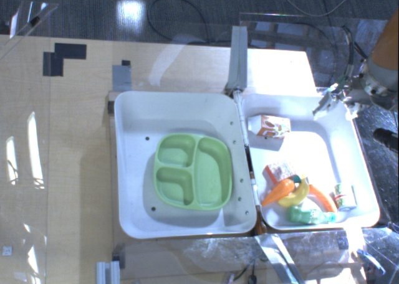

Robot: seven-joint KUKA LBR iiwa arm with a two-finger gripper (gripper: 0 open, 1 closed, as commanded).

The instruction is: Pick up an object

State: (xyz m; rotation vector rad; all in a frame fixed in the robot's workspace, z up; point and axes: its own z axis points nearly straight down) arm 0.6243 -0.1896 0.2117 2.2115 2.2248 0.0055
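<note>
Whether the jaws are spread or pressed together cannot be told: the gripper (336, 97) sits glare-washed at the right bin's (346, 132) far right corner. Left bin (131, 152) holds a green divided plate (193, 171). In the right bin, a small carton (272, 129) lies apart (near the far wall), while carrots (278, 192), a banana (297, 194), a green toy (307, 216) and a little can (343, 197) cluster at the near end.
</note>
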